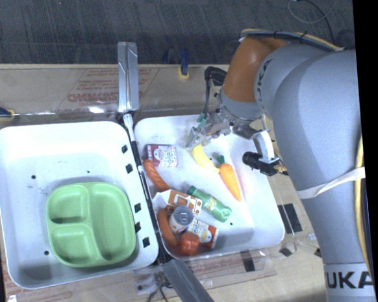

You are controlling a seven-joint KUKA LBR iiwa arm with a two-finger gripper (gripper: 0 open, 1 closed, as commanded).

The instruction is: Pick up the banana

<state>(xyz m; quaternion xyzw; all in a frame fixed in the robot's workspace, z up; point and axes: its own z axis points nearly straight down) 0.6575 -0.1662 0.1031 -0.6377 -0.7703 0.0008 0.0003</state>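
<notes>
Your gripper (204,131) hangs just above the banana (201,156) (right bin (263,229)). You cannot tell how its jaws stand.

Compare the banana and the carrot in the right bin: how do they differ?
The banana is yellow; the carrot is orange with a green top. The banana looks shorter, the carrot longer and tapered. The banana lies right below the gripper; the carrot lies further from it. Both rest on the floor of the right bin, slanting alike.

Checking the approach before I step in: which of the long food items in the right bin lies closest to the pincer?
The yellow banana, just below the pincer. The orange carrot lies farther right and lower; the sausage is over by the divider.
</notes>
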